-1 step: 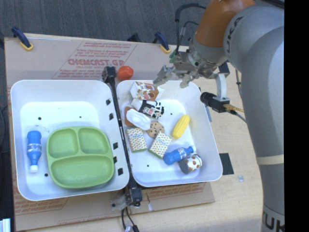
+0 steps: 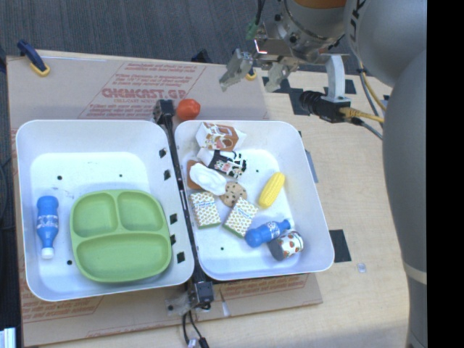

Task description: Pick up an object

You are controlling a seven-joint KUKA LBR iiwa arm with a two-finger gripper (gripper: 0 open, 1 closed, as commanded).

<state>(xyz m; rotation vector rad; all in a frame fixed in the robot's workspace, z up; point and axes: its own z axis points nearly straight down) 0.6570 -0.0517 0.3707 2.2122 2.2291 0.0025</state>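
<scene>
Two white bins (image 2: 29, 194) on cardboard-covered bench (image 2: 123, 85); grey carpet (image 2: 109, 13) behind; end effector (image 2: 254, 69) spread open, holding nothing.

A flat cardboard sheet (image 2: 145, 85) with red print lay on the desk (image 2: 362, 194) under 2 white bins (image 2: 29, 151). A blue-and-yellow clamp (image 2: 32, 56) gripped its far left corner. Dark carpet (image 2: 130, 13) lay beyond.

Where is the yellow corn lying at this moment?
The yellow corn lies in the right bin, towards its right side, just right of the cookie and above the blue bottle.
</scene>
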